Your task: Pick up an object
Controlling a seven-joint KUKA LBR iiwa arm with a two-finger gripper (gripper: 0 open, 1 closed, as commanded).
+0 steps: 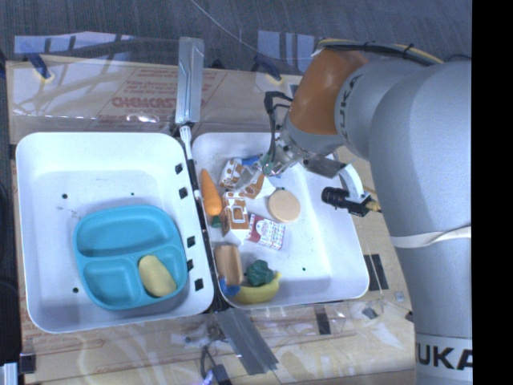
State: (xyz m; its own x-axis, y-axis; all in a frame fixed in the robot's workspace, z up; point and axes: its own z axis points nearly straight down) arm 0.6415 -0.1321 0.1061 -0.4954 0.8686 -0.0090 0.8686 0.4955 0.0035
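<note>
Sitting in the right bin (337, 255) are a carrot (211, 194) at nine o'clock, a banana (258, 291) at six, cartons (243, 184) under the gripper (273, 164) at twelve.

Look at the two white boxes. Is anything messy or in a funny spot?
A bit. The toy food in the right bin is jumbled along its left wall: the carrot lies slanted there, and the banana sits crammed in the near corner with a hot dog. In the left bin, the blue tray looks tidy.
</note>
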